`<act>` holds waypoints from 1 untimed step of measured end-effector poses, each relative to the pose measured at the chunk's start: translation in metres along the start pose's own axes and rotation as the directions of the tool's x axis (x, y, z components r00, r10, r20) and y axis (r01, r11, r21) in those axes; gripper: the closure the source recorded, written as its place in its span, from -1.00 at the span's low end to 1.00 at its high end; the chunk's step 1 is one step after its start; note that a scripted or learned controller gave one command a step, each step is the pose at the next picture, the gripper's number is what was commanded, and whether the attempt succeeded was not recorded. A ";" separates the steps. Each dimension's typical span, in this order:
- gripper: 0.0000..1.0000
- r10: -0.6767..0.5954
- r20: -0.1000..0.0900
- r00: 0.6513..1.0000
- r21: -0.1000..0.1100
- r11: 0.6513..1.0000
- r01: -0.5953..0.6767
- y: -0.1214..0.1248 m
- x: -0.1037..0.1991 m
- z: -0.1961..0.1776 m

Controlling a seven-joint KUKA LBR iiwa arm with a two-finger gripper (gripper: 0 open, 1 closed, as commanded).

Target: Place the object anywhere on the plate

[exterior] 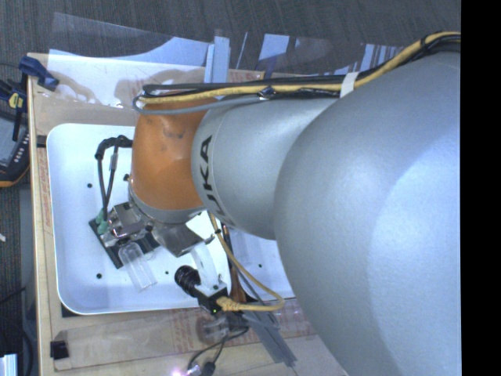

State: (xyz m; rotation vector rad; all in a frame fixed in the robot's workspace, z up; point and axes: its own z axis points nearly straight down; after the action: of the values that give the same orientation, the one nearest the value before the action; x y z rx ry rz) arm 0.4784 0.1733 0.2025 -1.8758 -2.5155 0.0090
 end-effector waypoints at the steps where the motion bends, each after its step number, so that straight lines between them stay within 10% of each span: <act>1: 1.00 0.083 -0.001 0.997 -0.002 0.997 -0.083 -0.039 -0.123 -0.017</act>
State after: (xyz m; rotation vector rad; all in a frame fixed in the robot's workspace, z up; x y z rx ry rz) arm 0.4762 0.0441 0.2194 -1.9786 -2.4356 0.0058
